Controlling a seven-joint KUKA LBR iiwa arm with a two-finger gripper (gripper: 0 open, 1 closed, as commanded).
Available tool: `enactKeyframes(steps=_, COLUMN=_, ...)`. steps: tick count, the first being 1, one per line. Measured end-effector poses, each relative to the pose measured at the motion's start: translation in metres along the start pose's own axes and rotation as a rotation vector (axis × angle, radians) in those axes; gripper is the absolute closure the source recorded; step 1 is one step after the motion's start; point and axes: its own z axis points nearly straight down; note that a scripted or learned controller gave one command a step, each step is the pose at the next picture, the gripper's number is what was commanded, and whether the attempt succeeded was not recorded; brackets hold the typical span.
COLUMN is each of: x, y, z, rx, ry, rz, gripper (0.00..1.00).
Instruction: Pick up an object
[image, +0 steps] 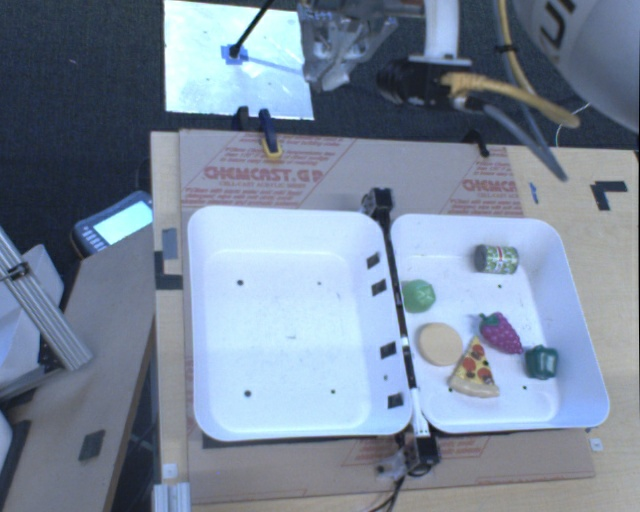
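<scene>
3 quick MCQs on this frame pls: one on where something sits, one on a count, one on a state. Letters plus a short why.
1. Where do the toy items lie?
A. all in the right bin
B. all in the left bin
C. split between both bins

2. How many items are in that bin?
A. three
B. five
C. eight

3. How does the green can lie?
A. standing upright
B. on its side
C. stacked on the pizza slice

Answers:
1. A: the green can, green ball, tan disc, purple grapes, pizza slice and dark green pepper all sit inside the right bin.
2. None fits exactly; six items show, so B is nearest.
3. B: its round end faces sideways, toward the right, near the bin's far wall, apart from the others.
</scene>
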Motion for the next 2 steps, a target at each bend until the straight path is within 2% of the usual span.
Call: enactKeyframes(steps=2, x=0.001, y=0.000, z=-0.023, rx=-0.004, ry=0.003, rz=-0.005, gripper=1.00)
